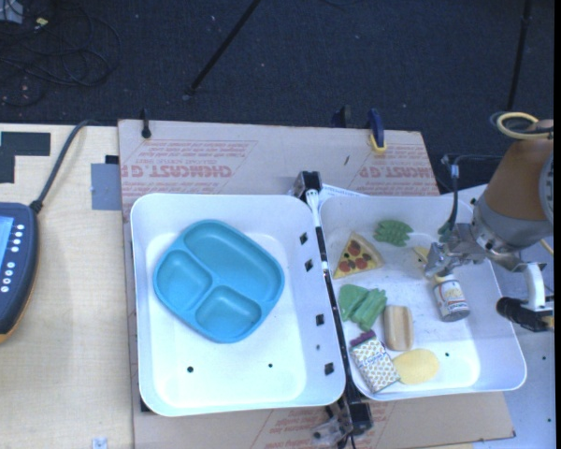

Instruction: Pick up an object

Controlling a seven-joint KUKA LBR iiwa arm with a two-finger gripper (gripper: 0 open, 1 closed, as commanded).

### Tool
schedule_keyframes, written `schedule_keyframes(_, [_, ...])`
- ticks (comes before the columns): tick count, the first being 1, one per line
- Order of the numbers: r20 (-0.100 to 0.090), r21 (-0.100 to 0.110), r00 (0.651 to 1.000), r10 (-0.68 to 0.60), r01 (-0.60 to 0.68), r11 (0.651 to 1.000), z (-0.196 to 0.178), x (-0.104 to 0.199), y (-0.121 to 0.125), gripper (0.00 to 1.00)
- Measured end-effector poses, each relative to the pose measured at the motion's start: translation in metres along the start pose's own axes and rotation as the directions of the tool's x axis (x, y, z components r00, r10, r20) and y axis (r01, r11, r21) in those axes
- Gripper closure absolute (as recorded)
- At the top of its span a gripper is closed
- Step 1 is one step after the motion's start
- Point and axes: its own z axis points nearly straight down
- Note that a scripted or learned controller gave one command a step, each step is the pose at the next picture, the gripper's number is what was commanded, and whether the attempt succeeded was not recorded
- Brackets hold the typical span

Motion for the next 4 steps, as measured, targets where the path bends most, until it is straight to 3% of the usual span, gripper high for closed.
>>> schedule_keyframes(1, [-0.002, 0.005, 1.000, 0.002, -0.002, 1.000, 0.002, 0.001, -0.002, 0.00])
schedule_keyframes(2, [0.001, 0.001, 1.000, -0.001, 0.001, 1.000, 0.020, 0.012, -0.015, 0.00])
schedule_keyframes(3, [-0.005, 0.005, 1.000, 0.001, -0.001, 1.000, 0.010, 0.011, -0.015, 1.00])
schedule_keyframes(4, [-0.005, 0.005, 1.000, 0.003, -0.002, 1.000, 0.011, 0.011, -0.015, 0.00])
